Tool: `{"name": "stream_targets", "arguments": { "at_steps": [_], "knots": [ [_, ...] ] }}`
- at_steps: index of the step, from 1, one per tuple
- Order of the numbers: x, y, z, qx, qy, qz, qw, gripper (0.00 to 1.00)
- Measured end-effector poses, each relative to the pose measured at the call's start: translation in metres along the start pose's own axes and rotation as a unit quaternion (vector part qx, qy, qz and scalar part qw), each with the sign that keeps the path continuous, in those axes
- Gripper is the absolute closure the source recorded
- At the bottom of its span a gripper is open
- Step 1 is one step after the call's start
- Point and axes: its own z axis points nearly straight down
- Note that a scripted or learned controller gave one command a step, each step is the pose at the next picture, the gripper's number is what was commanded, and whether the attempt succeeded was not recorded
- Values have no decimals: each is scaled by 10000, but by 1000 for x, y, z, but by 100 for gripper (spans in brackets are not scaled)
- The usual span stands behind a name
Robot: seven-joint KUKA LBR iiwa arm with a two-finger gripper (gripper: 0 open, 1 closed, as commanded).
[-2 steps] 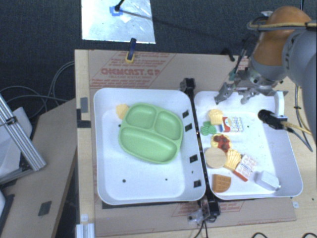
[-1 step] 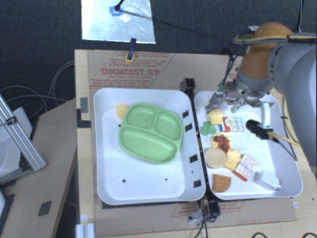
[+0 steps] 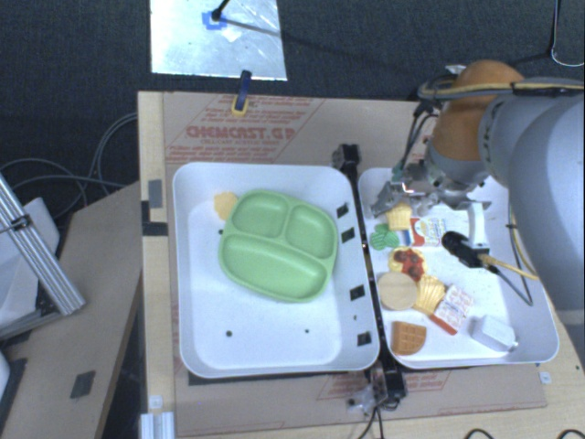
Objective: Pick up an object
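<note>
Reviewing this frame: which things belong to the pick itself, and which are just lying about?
Job in hand:
- gripper, over the far end of the right bin
- yellow toy piece, the thing closest to it
- other candidates in that bin: round tan disc, waffle

Just lying about:
- green divided plate in the left bin
- shiny metal sheet beyond the bench

Grey arm (image 3: pixel 539 154) w/ orange band (image 3: pixel 468 103), silvery gripper (image 3: pixel 400 193)

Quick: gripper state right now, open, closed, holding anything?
Gripper: cannot be told; it is over the right bin, just above a yellow piece, with nothing seen in its grasp.
</note>
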Motion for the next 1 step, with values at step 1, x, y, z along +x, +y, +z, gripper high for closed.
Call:
{"name": "stream_targets", "arguments": {
  "at_steps": [1],
  "knots": [
    [0, 0, -12, 3, 8, -4, 10000, 100]
  ]
}}
